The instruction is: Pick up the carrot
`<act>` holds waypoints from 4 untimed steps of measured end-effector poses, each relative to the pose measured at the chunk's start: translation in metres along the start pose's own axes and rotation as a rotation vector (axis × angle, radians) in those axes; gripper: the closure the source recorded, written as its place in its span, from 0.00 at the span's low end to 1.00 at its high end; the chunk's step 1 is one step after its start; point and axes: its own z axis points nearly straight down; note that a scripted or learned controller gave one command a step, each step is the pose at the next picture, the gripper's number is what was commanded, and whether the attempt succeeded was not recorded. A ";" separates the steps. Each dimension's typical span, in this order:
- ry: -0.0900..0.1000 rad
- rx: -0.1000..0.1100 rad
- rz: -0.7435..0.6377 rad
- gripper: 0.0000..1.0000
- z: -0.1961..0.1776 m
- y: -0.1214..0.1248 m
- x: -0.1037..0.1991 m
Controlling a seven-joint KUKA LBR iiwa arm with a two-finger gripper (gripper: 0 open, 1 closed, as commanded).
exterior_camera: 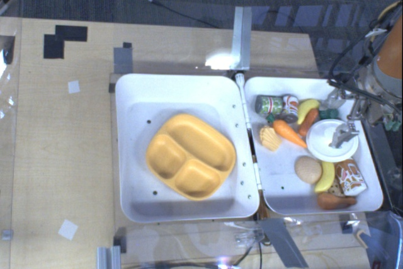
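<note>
The carrot (289, 133) is lying in the right bin (277, 189) beside the white plate (321, 147), looking light, rigid and smooth, best pinched mid-body, while the gripper (344, 134) is hovering spread and empty.

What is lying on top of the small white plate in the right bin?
The claw sits over the white plate, covering part of its face. What lies beneath the claw is hidden. The carrot lies beside the plate.
</note>
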 end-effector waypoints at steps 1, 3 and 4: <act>-0.010 -0.001 0.069 0.00 0.133 0.079 -0.021; -0.006 -0.003 0.233 1.00 0.035 0.122 0.017; -0.011 -0.002 0.229 1.00 0.025 0.123 0.016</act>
